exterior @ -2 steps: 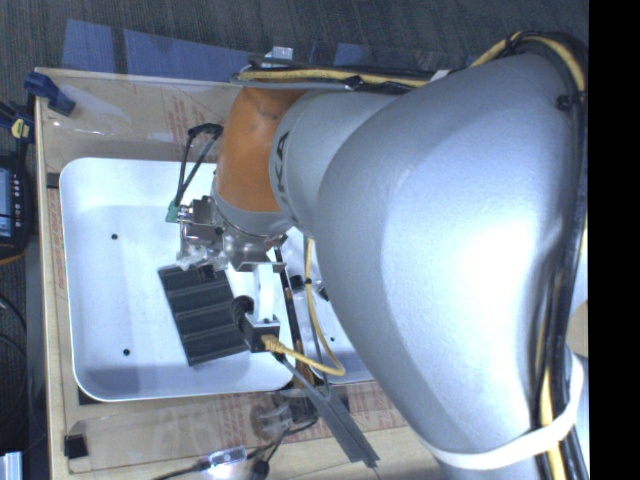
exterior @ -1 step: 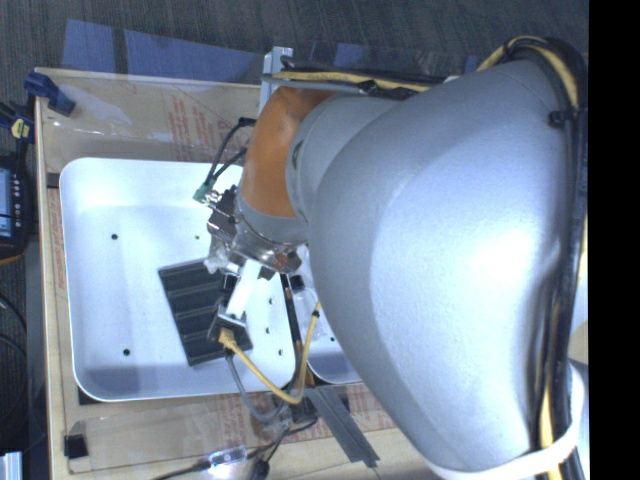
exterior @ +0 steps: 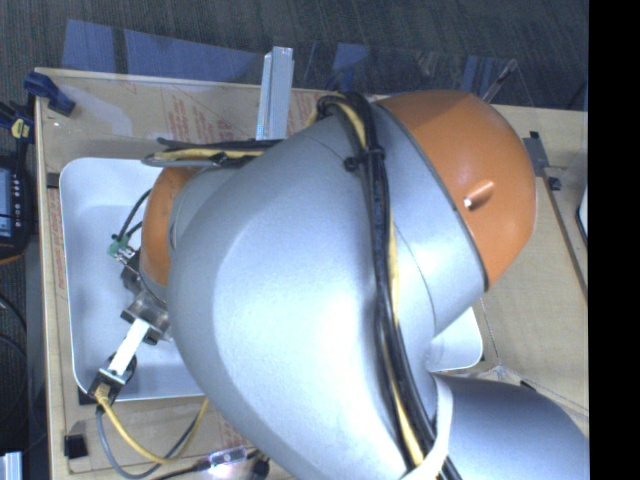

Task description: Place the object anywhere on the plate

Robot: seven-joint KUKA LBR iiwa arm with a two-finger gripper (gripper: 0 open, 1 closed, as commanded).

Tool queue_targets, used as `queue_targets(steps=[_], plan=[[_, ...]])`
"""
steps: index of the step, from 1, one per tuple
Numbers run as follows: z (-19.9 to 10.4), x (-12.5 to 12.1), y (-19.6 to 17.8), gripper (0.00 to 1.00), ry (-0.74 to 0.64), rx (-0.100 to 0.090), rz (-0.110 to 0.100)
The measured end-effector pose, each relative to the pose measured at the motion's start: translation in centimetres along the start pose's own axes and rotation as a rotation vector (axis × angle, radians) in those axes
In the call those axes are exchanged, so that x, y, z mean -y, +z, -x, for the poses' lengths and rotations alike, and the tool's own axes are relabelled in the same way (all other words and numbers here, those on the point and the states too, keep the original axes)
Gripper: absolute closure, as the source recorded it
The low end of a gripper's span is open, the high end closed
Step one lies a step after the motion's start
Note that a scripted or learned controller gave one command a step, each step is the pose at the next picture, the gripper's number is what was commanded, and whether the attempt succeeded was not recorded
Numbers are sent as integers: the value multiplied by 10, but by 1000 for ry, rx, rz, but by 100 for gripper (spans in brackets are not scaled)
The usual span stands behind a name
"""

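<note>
The grey arm [exterior: 330, 298] blocks most of the left bin [exterior: 75, 268], leaving its left strip open

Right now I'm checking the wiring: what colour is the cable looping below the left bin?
Yellow cable, seen in the camera view.

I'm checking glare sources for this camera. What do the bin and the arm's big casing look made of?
The left bin looks like glossy white moulded plastic: rounded corners, soft sheen. The arm casing looks like smooth painted metal or hard plastic, satin grey with broad highlights; the orange band is equally smooth.
</note>
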State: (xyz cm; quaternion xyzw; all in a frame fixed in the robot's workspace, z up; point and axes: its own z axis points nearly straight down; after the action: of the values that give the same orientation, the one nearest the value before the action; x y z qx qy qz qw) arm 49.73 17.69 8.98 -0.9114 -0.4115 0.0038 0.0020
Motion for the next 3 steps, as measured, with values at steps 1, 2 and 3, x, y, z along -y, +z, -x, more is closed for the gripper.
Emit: queue_targets(steps=[1, 2, 3], plan=[[28, -21, -118, 100, -210, -4, 3], [28, -21, -118, 0, -210, -4, 3], [28, -21, -118, 0, -210, -4, 3]])
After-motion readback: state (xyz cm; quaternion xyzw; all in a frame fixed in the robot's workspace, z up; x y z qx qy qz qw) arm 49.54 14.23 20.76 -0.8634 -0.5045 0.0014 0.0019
